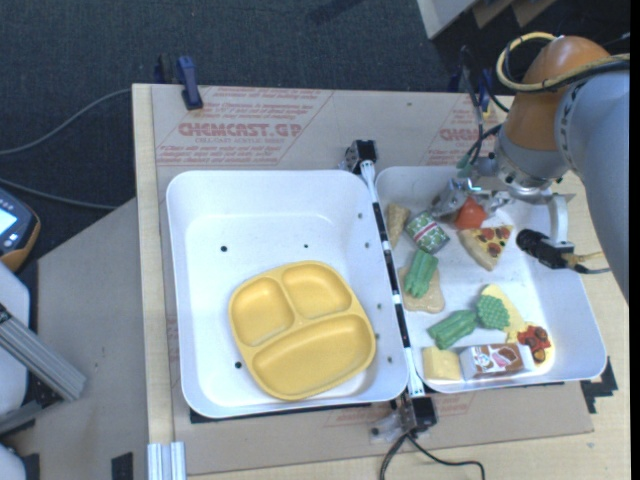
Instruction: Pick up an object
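My gripper [474, 196] reaches down into the back of the right bin [585, 308], under the grey wrist and orange band. A small red tomato [470, 213] sits directly beneath it, touching or nearly touching the gripper; I cannot tell which. A toy pizza slice [489, 245] lies just in front of the tomato. A green can [427, 232] lies to the left, beside a green pickle [420, 271]. Further forward are a green pepper [452, 326], a leafy green piece [492, 311], a small printed box [495, 360] and a yellow cheese block [441, 364].
The left bin [200, 218] holds a yellow divided plate [300, 328]. A black clip [361, 152] sits where the bins meet at the back. A black part on a cable [542, 249] hangs at the gripper's right. Red berries [535, 339] lie at the front right.
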Controlling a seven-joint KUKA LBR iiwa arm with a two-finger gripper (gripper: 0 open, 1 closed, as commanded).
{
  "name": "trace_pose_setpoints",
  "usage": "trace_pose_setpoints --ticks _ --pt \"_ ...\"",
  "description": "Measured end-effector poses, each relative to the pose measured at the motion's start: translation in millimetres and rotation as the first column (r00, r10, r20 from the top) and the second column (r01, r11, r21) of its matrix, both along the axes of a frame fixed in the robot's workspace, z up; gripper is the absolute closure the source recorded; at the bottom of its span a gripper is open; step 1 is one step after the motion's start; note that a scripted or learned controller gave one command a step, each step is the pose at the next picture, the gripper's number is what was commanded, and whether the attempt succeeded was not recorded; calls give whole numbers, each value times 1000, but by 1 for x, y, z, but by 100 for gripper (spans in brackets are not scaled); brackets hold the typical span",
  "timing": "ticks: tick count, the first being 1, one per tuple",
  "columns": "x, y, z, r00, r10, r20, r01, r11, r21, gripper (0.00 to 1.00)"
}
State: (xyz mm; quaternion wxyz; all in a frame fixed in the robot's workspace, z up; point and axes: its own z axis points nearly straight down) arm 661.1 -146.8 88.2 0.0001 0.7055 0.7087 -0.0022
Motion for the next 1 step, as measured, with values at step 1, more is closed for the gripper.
trace_pose_setpoints --ticks 1 --pt "-32 74 103 1000 3 10 -3 1000 5 100"
